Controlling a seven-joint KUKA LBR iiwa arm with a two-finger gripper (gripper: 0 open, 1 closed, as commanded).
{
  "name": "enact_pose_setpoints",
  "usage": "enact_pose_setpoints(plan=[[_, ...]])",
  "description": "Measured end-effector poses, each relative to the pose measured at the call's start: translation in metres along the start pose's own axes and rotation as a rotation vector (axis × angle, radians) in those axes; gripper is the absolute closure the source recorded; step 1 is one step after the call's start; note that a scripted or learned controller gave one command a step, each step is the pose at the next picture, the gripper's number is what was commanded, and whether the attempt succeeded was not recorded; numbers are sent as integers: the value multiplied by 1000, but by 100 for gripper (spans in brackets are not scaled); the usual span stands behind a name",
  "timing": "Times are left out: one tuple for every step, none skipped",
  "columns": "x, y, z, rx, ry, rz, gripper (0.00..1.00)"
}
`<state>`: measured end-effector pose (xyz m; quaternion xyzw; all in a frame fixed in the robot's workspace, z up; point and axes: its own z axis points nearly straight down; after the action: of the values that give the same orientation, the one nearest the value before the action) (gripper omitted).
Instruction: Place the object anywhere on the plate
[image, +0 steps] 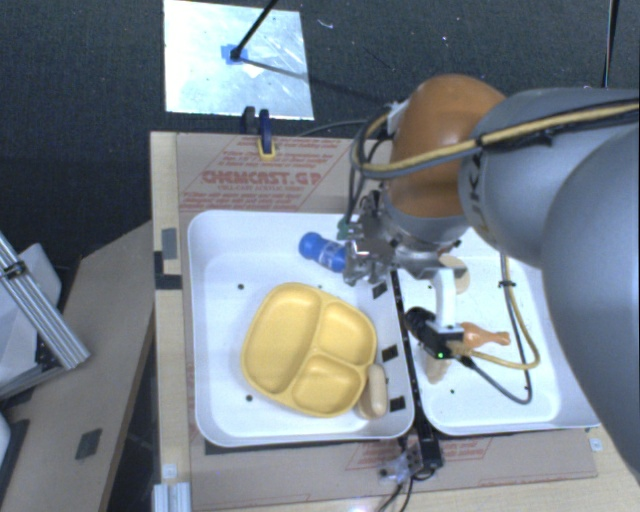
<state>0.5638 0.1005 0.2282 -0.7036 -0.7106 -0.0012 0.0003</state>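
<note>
I see the arm (560, 170) reaching in from the right, and its gripper (362, 262) hangs low over the far right part of the left bin (200, 330), close to the wall that bin shares with the right bin (560, 400). The wrist covers the tool from above, so I cannot tell whether it is open or closed.

A small blue bottle (318, 248) lies on its side on the floor of the left bin, near the middle of the far edge. Its right end meets the gripper from my angle, but I cannot say whether it is gripped or just beside the tool. It is off the plate, beyond the plate's far rim.

The yellow plate (300, 345), with its three compartments, sits in the middle of the left bin, towards the near edge. A tan bread roll (374, 390) lies against the plate's near right rim, close to the bin's near right corner.

In the right bin an orange piece (487, 340) lies near the left wall, partly hidden by the robot's own hardware.
</note>
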Motion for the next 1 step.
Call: enact_pose_setpoints(plan=[[54, -14, 13, 3, 0, 0, 100]])
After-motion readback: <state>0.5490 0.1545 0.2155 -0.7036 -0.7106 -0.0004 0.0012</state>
